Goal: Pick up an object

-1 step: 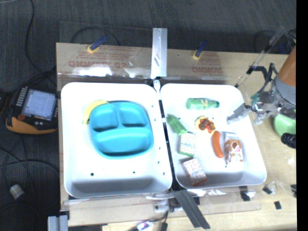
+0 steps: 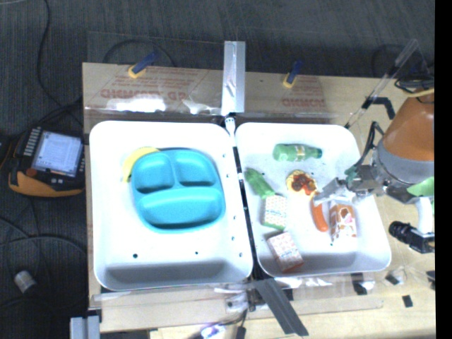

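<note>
My gripper (image 2: 344, 189) reaches in from the right and hangs over the right bin (image 2: 367, 260), near its right wall. Just below it lie an orange sausage-shaped piece (image 2: 319, 216) and a small red and white carton (image 2: 344, 223). To its left sits a round yellow and red toy pizza (image 2: 301, 182). A green bottle (image 2: 297, 152) lies on its side at the back. Toward the bin's left wall are a green vegetable toy (image 2: 258, 183) and two patterned small boxes (image 2: 276, 211) (image 2: 284, 249).
The left bin (image 2: 113, 260) holds a blue divided tray (image 2: 177, 188) with a yellow item (image 2: 134, 160) poking out from under its back left corner. A metal post (image 2: 234, 76) stands behind the bins. The arm's orange band (image 2: 417, 122) looms at the right.
</note>
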### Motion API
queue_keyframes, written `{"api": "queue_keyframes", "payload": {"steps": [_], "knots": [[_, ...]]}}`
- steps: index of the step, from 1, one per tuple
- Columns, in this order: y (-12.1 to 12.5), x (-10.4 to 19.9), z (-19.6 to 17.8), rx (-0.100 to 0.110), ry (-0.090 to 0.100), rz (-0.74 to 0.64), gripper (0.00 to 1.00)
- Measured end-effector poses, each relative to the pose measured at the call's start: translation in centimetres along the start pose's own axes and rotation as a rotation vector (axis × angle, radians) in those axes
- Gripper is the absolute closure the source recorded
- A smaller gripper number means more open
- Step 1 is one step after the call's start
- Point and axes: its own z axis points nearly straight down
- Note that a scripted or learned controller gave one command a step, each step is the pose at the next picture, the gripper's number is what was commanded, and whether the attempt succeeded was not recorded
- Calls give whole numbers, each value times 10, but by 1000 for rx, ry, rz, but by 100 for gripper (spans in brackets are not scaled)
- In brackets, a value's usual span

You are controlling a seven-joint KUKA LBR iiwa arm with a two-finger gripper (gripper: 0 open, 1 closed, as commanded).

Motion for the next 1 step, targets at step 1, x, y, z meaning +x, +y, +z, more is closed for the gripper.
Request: {"api": "queue_keyframes", "payload": {"steps": [1], "knots": [[19, -10, 72, -12, -4, -155, 0]]}}
